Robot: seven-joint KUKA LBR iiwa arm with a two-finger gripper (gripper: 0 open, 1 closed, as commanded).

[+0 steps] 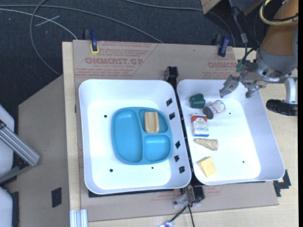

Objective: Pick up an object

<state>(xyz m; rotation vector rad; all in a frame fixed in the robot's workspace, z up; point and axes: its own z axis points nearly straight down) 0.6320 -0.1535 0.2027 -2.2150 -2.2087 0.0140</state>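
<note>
The right bin [255, 141] holds a dark green object [196, 100], a small can lying on its side [214, 109], a red and white carton [200, 125], a tan wedge [207, 144] and a yellow block [206, 166]. My gripper [239, 88] hangs above the bin's far part, to the right of the green object and the can. Its two fingers [227, 87] are spread apart with nothing between them.
The left bin [94, 126] carries a blue divided plate [124, 126] with a tan bread-like piece [151, 122] in its upper right compartment. A black divider with clips [177, 126] runs between the bins. Clamps [94, 44] hold the board at the back.
</note>
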